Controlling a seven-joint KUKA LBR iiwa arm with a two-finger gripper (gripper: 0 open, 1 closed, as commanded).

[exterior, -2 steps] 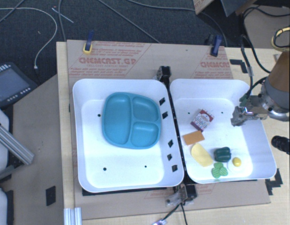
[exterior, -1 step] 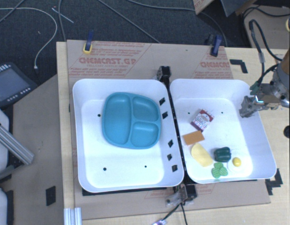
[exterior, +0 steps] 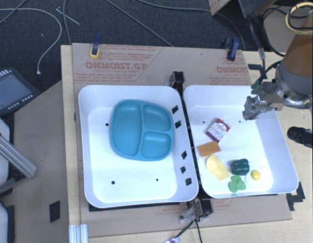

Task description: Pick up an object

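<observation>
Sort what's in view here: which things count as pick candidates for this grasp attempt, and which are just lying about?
Belongs to the job:
gripper
red packet
orange block
yellow piece
dark green piece
light green piece
small yellow ball

Lying about:
blue divided plate
cables

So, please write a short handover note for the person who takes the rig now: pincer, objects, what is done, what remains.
Pincer: above the right bin, upper part, nothing seen in it; open or shut cannot be told.
Right bin, lower half: red packet, orange block, yellow piece, dark green piece, light green piece, small yellow ball.
Left bin: blue divided plate.
Done: no pick yet.
Left: descend, grasp one object, lift.
</observation>
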